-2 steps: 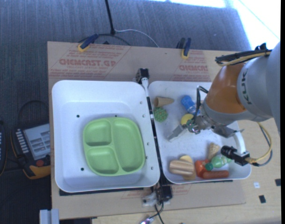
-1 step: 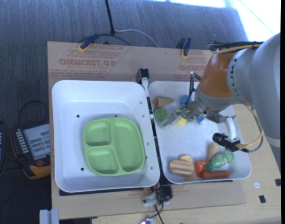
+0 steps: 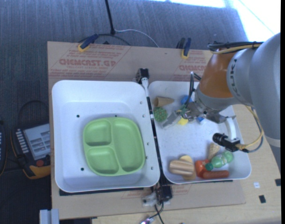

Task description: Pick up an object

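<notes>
Reached in from the right, the arm (image 3: 245,73), orange band over the upper part of the right bin (image 3: 194,136). Gripper (image 3: 188,112) low among small toys near that bin's upper middle: a yellow piece (image 3: 182,122), a blue piece (image 3: 184,99), a green broccoli-like toy (image 3: 160,113), a cone (image 3: 163,101). Fingers: cannot tell, too blurred. Lower right: a bread roll (image 3: 181,166), a tomato (image 3: 200,166), a green bottle-like toy (image 3: 220,160). Left bin (image 3: 67,97): a green divided plate (image 3: 114,146).
</notes>
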Action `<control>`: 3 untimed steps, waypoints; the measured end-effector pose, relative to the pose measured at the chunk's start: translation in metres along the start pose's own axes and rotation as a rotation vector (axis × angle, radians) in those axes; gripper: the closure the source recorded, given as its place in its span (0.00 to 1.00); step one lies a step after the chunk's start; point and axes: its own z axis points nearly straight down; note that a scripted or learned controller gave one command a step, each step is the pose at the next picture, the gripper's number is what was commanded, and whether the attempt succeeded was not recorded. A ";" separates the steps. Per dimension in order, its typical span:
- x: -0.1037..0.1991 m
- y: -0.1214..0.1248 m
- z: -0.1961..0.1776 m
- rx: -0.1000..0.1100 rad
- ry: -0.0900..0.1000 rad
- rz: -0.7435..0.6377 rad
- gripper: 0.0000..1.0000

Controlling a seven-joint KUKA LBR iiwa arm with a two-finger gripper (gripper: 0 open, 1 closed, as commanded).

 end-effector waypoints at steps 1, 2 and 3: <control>-0.029 0.020 0.008 -0.007 0.000 0.499 0.00; -0.032 0.020 -0.002 -0.010 -0.008 0.499 1.00; -0.036 0.015 -0.052 0.001 -0.001 0.714 1.00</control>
